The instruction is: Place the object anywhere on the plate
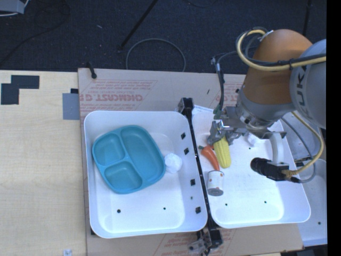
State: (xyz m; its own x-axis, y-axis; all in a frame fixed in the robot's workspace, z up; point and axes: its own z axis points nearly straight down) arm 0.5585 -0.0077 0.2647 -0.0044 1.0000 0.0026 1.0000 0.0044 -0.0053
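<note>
Can: you have a small grey tin can nearest, at 6 o'clock from the corn.
Corn: yellow plastic corn cob in the right bin, long axis 12-to-6, beside an orange carrot.
Gripper: metal two-finger gripper sits at the cob's 12 o'clock end; I can't tell its finger state.
Plate: teal three-compartment plastic plate lies at 9 o'clock in the left bin.

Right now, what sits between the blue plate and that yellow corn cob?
In the camera view, a small white ball lies beside the blue plate, then the black divider where the bins meet, then an orange carrot touching the corn cob.
</note>
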